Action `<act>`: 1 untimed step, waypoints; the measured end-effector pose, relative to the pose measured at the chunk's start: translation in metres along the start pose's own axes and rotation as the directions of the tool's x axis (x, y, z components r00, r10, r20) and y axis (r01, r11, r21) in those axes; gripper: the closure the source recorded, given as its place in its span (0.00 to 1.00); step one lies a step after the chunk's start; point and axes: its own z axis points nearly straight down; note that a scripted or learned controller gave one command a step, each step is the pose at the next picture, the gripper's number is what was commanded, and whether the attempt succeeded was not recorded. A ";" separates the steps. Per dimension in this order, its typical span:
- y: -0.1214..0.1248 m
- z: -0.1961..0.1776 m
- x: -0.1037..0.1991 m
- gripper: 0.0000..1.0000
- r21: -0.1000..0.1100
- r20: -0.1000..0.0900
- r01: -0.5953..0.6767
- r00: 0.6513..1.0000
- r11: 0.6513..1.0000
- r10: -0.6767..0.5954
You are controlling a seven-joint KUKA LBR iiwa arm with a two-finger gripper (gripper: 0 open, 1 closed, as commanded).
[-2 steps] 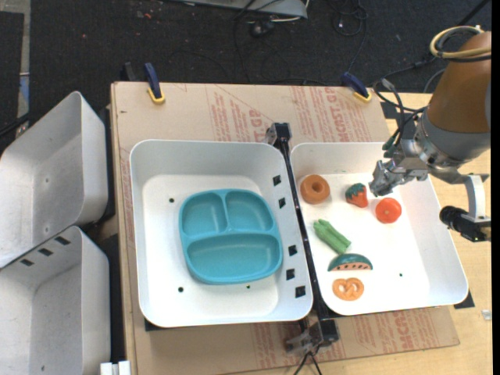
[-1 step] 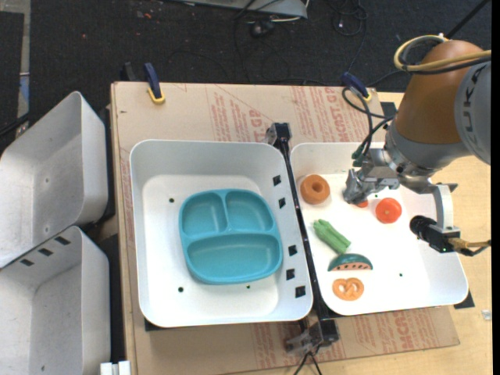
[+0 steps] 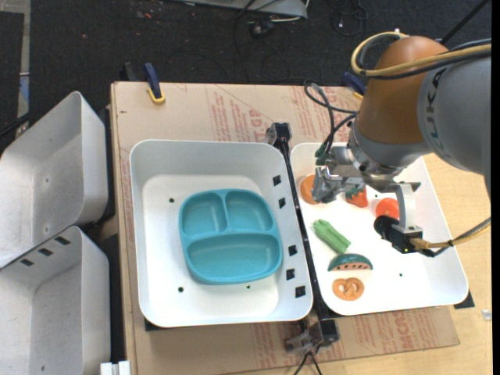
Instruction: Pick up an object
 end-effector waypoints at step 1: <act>-0.004 0.010 0.055 1.00 0.002 0.001 -0.001 1.000 1.000 0.001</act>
